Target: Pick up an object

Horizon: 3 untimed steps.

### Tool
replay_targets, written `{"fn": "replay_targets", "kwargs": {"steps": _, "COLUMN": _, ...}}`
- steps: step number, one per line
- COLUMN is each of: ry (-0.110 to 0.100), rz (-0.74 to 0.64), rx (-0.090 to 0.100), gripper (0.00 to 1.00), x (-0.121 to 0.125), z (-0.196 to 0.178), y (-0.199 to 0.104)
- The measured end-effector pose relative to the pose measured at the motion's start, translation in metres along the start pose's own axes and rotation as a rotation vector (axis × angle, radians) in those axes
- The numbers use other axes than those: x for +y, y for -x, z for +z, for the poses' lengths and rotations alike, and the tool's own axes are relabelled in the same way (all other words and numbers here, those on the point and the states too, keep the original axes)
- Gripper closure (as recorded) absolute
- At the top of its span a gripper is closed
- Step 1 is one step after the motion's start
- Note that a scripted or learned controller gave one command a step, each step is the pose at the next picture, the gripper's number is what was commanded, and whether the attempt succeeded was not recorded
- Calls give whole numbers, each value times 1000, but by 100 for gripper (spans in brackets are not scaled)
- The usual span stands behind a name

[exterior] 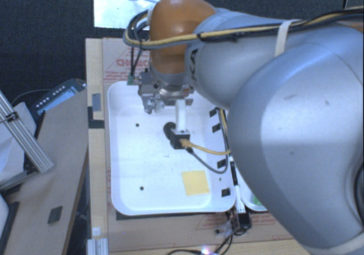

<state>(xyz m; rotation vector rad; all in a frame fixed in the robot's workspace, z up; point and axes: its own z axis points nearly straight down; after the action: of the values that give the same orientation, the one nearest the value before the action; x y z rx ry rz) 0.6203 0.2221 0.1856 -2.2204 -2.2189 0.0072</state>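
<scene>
**Desk:** Hovering over the far end of the left bin (133, 157), the gripper (151, 103) of the grey arm (296, 106) hangs above bare white floor. Is it open or closed?

**Photographer:** I cannot tell from this angle. The orange band (173, 26) and the wrist below it crowd the view.

**Desk:** And the thing to be picked?

**Photographer:** A yellow square (195, 182), flat, thin and pale, lies on the floor of that bin toward its near right corner. It is turned slightly off the line of the bin's walls and sits well apart from the gripper, with open floor between them.

**Desk:** How much room is there around it?

**Photographer:** Its near edge is close to the front wall and its right edge close to the right wall, touching neither. To its left the floor runs open, broken by two small dark specks: one (137, 126) near the gripper, the other (141, 188) level with the square.

**Desk:** And the right side?

**Photographer:** The arm's bulk covers most of the right bin (248, 205). A sliver of it shows, with a trace of green (256, 198) too small to name.
</scene>
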Motion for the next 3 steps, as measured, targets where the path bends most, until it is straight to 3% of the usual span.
{"fn": "replay_targets", "kwargs": {"steps": 1, "ry": 11, "rz": -5, "rx": 5, "gripper": 100, "x": 10, "z": -53, "y": -13}}
{"fn": "replay_targets", "kwargs": {"steps": 2, "ry": -3, "rz": 0, "rx": -1, "gripper": 100, "x": -53, "z": -7, "y": 26}}
{"fn": "replay_targets", "kwargs": {"steps": 3, "ry": 22, "rz": -4, "rx": 6, "gripper": 100, "x": -28, "z": -142, "y": 28}}
